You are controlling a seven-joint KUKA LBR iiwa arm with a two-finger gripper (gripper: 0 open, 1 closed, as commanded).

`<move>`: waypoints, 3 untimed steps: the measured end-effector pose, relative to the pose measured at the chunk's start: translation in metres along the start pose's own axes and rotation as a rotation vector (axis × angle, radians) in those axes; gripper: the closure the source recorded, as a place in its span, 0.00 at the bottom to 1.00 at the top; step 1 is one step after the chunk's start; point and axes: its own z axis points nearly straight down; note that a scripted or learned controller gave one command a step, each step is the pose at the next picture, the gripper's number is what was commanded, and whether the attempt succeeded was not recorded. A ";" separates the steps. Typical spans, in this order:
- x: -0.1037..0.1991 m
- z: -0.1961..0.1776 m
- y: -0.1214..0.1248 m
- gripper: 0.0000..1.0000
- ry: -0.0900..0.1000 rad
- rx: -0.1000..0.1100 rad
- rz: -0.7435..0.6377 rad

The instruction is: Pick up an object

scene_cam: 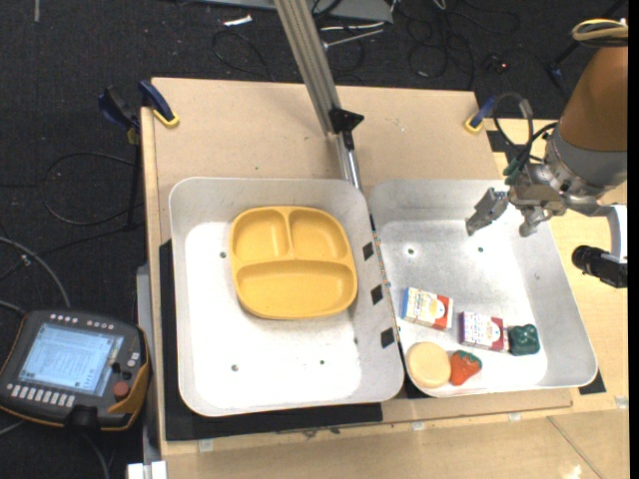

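Camera view: the grey two-finger gripper hangs with jaws spread apart and empty over the right white bin; the small white-and-orange carton lies below-left of it, toward the bin's near edge.

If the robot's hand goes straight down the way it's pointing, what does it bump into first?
Probably just the bare floor of the right bin. The hand hangs open above its upper part, while the toys lie further toward the near edge. Depth is hard to judge here.
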 end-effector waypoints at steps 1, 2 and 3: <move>0.007 0.058 -0.008 0.00 0.001 0.000 0.000; 0.008 0.119 -0.016 0.00 0.001 0.000 0.001; 0.008 0.105 -0.013 1.00 -0.001 -0.008 0.000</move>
